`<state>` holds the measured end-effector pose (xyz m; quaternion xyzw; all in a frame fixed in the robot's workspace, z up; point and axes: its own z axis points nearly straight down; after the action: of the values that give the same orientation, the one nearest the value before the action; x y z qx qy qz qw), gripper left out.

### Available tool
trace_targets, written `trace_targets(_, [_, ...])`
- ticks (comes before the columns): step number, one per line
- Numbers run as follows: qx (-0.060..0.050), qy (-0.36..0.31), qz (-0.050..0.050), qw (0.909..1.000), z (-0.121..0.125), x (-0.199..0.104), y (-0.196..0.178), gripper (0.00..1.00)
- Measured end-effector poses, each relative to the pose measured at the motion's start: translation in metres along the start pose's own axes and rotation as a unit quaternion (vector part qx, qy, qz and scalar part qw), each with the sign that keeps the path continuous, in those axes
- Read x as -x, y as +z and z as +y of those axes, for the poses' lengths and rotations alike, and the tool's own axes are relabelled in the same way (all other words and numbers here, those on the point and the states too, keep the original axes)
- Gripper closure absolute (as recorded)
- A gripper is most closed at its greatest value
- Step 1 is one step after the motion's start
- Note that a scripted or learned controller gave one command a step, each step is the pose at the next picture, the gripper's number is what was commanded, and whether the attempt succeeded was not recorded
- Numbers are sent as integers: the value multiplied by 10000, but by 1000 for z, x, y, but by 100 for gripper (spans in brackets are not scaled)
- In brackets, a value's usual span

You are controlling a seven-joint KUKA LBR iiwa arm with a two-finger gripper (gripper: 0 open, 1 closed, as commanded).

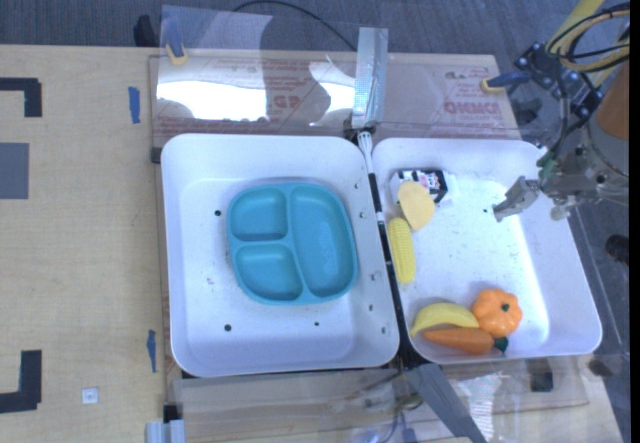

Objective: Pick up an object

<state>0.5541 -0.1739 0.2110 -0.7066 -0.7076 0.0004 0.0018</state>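
Note:
The right bin (pixel 560 271) holds several toy foods. Along its left wall lies a yellow corn cob (pixel 403 249), with a pale yellow round piece (pixel 415 204) and a small black-and-white item (pixel 425 179) behind it. At the front sit a banana (pixel 443 316), a carrot (pixel 462 339) and an orange pumpkin (pixel 497 311). My gripper (pixel 536 203) hangs over the bin's back right part, open, with nothing between its fingers. It is well apart from all the toys.
A blue divided plate (pixel 293 241) lies in the left bin (pixel 190 231). A clear plastic sheet and a metal strip (pixel 370 81) stand behind the bins. Cables (pixel 585 16) trail down at the far right.

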Motion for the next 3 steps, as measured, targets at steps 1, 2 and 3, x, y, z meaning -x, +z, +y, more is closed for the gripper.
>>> trace_targets(1, [-20,-1024,6,9947,53,-45,78,0])
trace_targets(2, [26,-1018,-12,9948,56,-44,64,100])
trace_targets(3, [101,-1547,-64,9879,32,13,-85,100])
